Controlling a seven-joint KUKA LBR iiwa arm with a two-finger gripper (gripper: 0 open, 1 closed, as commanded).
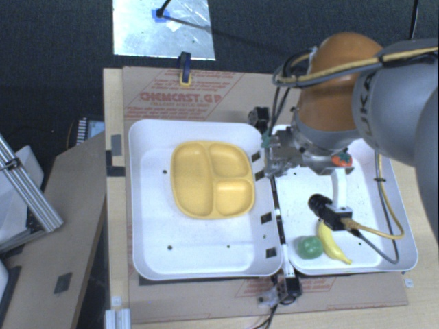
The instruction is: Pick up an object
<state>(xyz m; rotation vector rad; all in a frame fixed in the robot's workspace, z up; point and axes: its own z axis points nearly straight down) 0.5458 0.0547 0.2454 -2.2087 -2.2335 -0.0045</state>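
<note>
A yellow banana (333, 242) lies near the front of the right bin (391, 252), with a small green round object (309, 247) touching its left side. A yellow divided plate (211, 179) sits in the middle of the left bin (147, 204). My gripper (274, 157) hangs over the rim between the two bins, at the back left of the right bin, just right of the plate. It is well behind the banana and the green object. The grey arm and its orange band hide the back of the right bin.
A small orange thing (341, 160) shows under the wrist in the right bin; I cannot tell what it is. Both bins rest on a cardboard sheet (185, 94). A shiny metal sheet (163, 19) lies behind the bench.
</note>
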